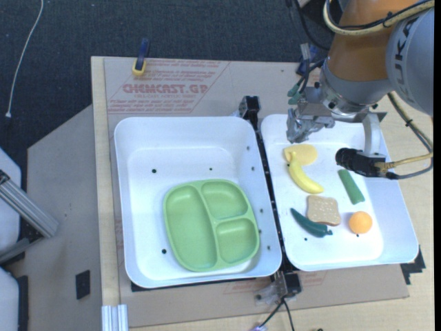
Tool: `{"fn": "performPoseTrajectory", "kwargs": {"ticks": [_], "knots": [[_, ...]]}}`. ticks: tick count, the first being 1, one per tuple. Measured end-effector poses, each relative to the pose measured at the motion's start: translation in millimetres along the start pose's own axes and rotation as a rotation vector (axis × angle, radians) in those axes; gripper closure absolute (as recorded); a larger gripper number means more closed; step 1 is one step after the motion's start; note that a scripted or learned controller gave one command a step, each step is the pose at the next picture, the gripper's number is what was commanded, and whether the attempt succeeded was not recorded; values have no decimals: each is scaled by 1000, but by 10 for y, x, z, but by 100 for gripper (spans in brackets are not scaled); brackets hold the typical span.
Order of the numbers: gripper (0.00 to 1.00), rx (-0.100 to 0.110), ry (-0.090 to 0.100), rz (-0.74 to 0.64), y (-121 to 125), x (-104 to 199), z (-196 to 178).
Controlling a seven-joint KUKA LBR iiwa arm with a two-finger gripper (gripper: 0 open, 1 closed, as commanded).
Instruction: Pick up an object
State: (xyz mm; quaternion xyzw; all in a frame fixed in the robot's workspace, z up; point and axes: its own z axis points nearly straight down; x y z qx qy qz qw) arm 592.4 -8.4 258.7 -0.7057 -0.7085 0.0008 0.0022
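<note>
My gripper point(303, 135) hangs over the far left part of the right bin point(393, 250), its fingertips just above the top end of a yellow banana point(302, 169). Nothing shows between the fingers. A tan slice of toast point(324, 210) lies below the banana, with a dark teal pepper point(309, 224) at its left edge. An orange ball point(360, 222) sits to the right of the toast. A green stick-shaped vegetable point(351, 186) lies near the middle of the bin.
The left bin point(138, 143) holds a green divided plate point(210, 223). A black cylinder with a cable point(358, 161) hangs over the right bin beside the arm. Black clamps point(249, 107) sit between the bins at the far edge.
</note>
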Motion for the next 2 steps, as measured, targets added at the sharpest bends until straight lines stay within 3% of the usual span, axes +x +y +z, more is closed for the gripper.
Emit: {"fn": "performPoseTrajectory", "kwargs": {"ticks": [2], "knots": [[100,1,-1,-1,-483,896,18]]}}
